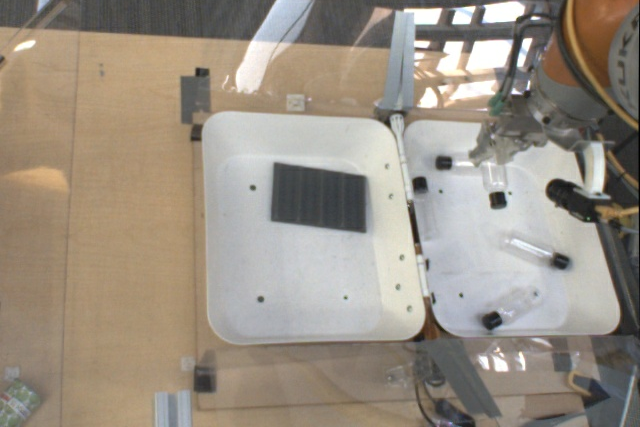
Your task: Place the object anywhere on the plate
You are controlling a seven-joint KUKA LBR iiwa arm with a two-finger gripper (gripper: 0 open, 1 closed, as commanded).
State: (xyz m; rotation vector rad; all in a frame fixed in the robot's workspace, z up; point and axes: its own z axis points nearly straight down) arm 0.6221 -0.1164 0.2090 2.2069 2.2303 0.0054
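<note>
Clear tube (496, 185) hangs pinched in your tool (497, 158), at three o'clock from the dark plate (319, 196).

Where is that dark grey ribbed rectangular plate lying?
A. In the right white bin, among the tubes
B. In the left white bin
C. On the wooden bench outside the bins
B: the dark grey ribbed rectangular plate lies flat inside the left white bin, apart from the clear black-capped tubes in the right white bin.

A dark plate (319, 197) lies in the left bin (230, 305); right of it, clear tubes (535, 252) lie scattered under the gripper (497, 153).
</note>
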